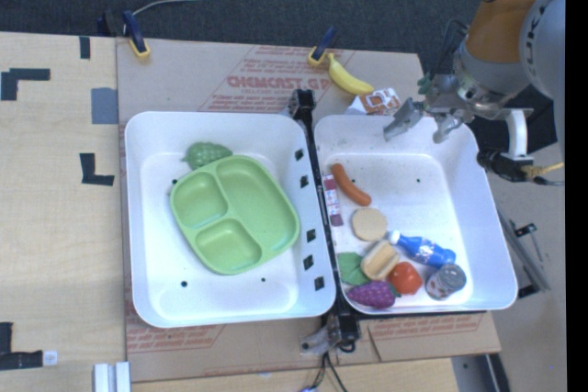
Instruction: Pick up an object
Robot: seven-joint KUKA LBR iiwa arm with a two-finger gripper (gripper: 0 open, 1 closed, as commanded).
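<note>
The two-finger jaws (424,126) are being held above the far rim of the right shallow white bin (478,197), spread wide apart, with nothing being gripped between the two grey fingers (399,122). The grey arm with the orange band (505,9) is being extended in from the right.

Candidate objects are being kept in the right bin, most of them clustered at its near end. An orange toy hot dog (351,184) is lying near the bin's left wall, apart from the cluster. A round tan cookie (369,224) is lying just below it. A blue and white toy bottle (423,247) is lying beside a tan bread piece (379,260). A red toy tomato (404,278), a purple grape bunch (372,294), a green leaf piece (349,268) and a grey round can (446,281) are being crowded together along the near wall.

In the left white bin (147,197), a light green divided plastic tray (234,213) is resting tilted, with a dark green leafy toy (208,152) touching its far edge.

On the cardboard-covered counter (266,83), a yellow toy banana (347,78) is lying beyond the bins.
</note>
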